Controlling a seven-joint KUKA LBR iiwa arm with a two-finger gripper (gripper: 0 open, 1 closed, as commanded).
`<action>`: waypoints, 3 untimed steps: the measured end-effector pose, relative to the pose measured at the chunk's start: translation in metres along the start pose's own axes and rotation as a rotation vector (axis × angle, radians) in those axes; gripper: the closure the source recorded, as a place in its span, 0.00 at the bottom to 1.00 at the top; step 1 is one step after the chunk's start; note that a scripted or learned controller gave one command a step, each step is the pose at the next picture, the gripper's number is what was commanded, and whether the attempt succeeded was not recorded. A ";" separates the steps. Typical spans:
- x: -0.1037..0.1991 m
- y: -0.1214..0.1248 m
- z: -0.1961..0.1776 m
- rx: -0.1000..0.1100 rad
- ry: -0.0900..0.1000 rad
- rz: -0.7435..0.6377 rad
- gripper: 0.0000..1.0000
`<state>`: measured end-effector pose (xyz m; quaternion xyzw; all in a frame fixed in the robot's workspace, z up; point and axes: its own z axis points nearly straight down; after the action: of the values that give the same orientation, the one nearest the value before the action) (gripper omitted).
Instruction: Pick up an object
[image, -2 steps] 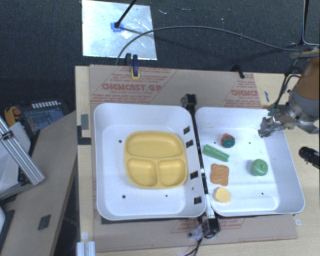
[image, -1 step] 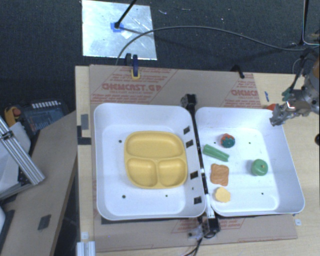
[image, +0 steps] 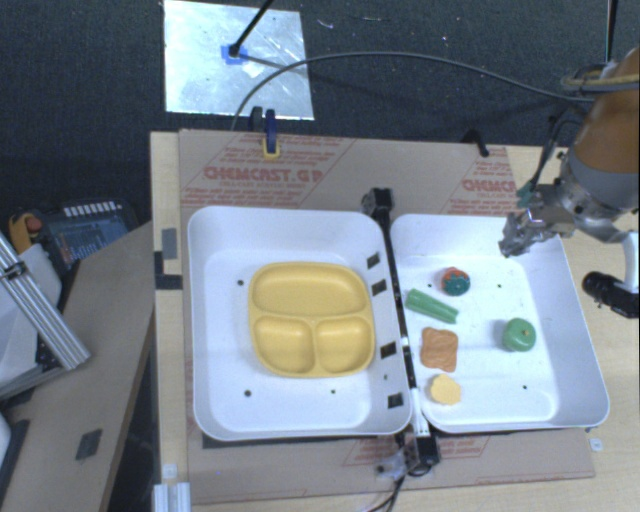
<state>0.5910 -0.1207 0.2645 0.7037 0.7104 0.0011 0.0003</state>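
Observation:
The right bin holds several small toy foods. A round teal and orange piece lies near its upper middle. Below it lie a green bar, an orange-brown slab and a small yellow disc. A green round piece sits toward the right side. My gripper hangs over the upper right part of this bin, above and to the right of the teal piece, apart from all the objects.
The left bin holds a yellow three-compartment tray. A black divider clip strip runs between the bins. The arm's grey body enters from the right. Cables arc over the back of the bench.

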 end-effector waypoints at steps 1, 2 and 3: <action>0.047 0.006 -0.001 -0.001 0.000 0.000 1.00; 0.108 0.003 0.012 0.000 0.001 -0.001 1.00; 0.159 0.006 0.010 0.000 0.001 -0.001 1.00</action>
<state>0.5951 0.0381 0.2549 0.7035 0.7107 0.0016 0.0000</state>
